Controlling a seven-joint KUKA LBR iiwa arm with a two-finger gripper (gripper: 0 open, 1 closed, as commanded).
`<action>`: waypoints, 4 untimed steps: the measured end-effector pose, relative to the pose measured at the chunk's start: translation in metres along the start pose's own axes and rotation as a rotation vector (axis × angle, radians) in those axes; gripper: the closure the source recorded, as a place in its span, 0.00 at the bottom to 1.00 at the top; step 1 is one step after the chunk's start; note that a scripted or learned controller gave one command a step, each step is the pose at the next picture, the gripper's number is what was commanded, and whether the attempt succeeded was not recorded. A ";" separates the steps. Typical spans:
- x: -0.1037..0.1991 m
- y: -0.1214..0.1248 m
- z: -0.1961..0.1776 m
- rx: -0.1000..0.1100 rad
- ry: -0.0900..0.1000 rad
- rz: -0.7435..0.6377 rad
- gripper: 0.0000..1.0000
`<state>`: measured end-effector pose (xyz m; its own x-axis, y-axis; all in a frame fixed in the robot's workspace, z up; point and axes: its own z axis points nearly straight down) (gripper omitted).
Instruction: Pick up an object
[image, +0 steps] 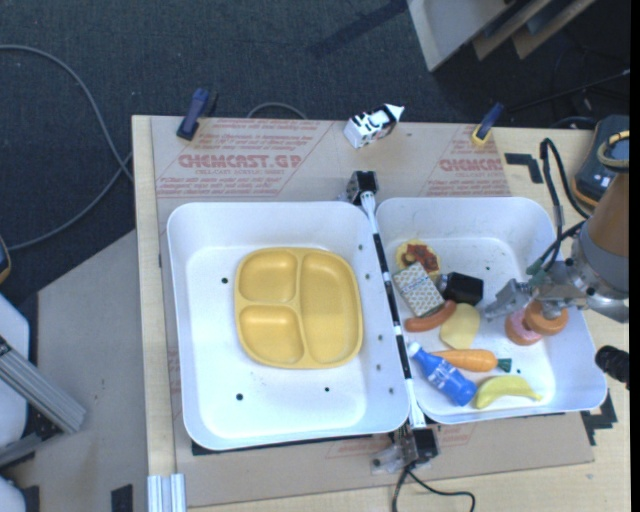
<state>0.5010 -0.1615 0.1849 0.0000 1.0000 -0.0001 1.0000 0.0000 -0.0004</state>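
just now the gripper (522, 305) hangs low in the right bin (520, 215), beside a round orange-pink piece (531, 322).
whether it is open or closed cannot be told. the piece sits just below and to its right, seemingly touching; the carrot (466, 359), lying left-right, is further left.

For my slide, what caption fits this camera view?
Grey robot arm's end effector hovers by a pink doughnut-shaped toy in the right white bin; a yellow divided plastic plate fills the left white bin.
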 end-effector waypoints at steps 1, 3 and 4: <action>0.065 0.017 0.076 0.001 0.001 0.000 0.00; 0.001 0.140 0.095 0.026 0.005 0.008 0.00; -0.017 0.142 0.095 -0.006 -0.002 0.001 0.00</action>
<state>0.6430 -0.1790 0.0894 0.0013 1.0000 -0.0024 1.0000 -0.0013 0.0054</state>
